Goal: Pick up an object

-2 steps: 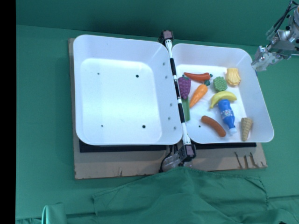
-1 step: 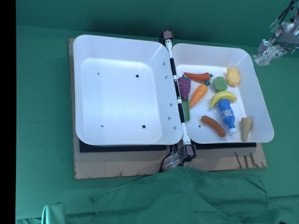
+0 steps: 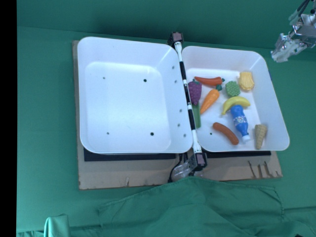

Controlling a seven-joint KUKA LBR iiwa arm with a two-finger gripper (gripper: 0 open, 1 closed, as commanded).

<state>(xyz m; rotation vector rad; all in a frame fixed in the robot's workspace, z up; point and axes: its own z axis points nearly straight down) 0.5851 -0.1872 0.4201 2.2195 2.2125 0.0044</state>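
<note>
The right bin holds several toy foods: a red chili, an orange carrot, a purple grape bunch, a green berry, yellow corn, a banana, a blue bottle, a brown sausage and an ice cream cone. My gripper hangs at the upper right, above and outside the right bin's far corner, with nothing seen in it.
The left bin sits beside the right one, split by a black-and-white divider bar. Both rest on a cardboard sheet on green cloth. A fold of green fabric lies at the front.
</note>
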